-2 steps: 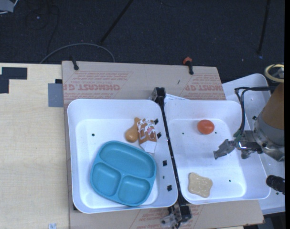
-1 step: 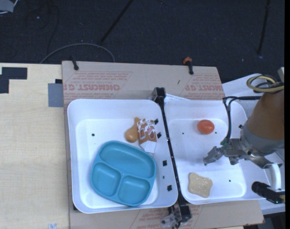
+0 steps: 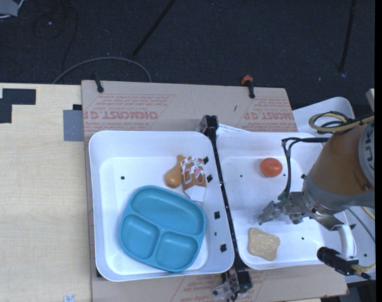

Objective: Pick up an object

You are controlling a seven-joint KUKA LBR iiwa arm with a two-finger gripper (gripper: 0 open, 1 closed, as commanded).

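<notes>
I see my pincer [image 3: 270, 213] low in the right white bin [image 3: 241, 150], fingers spread and holding nothing, just above the pale beige flat piece [image 3: 264, 243], small round red-orange ball [image 3: 271, 167] well apart

Two shallow white bins sit side by side, the left bin [image 3: 109, 168] and the right bin [image 3: 247, 150]. The left one holds one blue divided tray [image 3: 162, 228], one small tan toy [image 3: 173, 177] and one brown-and-white printed packet [image 3: 194, 173]. The right one holds one red ball [image 3: 271, 167] and one pale beige lump [image 3: 264, 243].
</notes>
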